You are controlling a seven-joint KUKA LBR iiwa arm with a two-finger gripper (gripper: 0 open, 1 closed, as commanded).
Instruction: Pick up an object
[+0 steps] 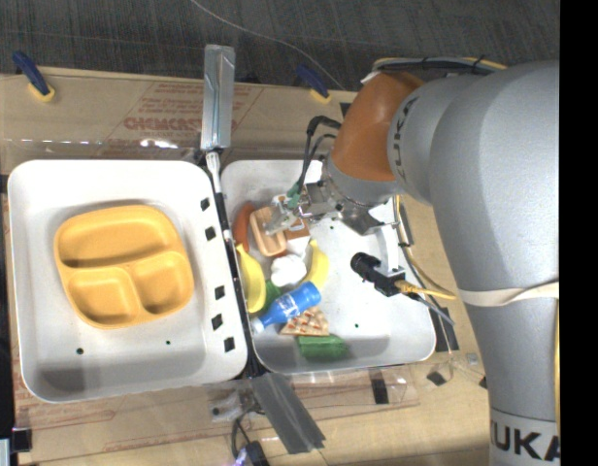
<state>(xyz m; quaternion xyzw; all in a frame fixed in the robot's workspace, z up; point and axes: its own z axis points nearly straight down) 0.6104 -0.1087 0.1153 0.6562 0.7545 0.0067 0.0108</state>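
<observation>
The pincer (284,214) hung low over the upper left of the right bin (415,338), at the top of a heap of toy food crowded against that bin's left wall, and whether it was wide, narrow or holding anything could not be told, since the wrist hardware covered its tips. Directly under it lay a tan, bread-like piece (273,239) beside a reddish sausage shape (242,225), so the nearest candidate sat straight below rather than off to a side. The rest of the heap trailed toward the near edge: a yellow banana (318,263) lying steeply along that line, a white ball (288,271), a blue bottle (290,308) lying slantwise, and a green block (321,348). A short vertical drop seemed the likely next call. The left bin (27,357) carried a yellow divided tray (124,263), well apart from the arm
</observation>
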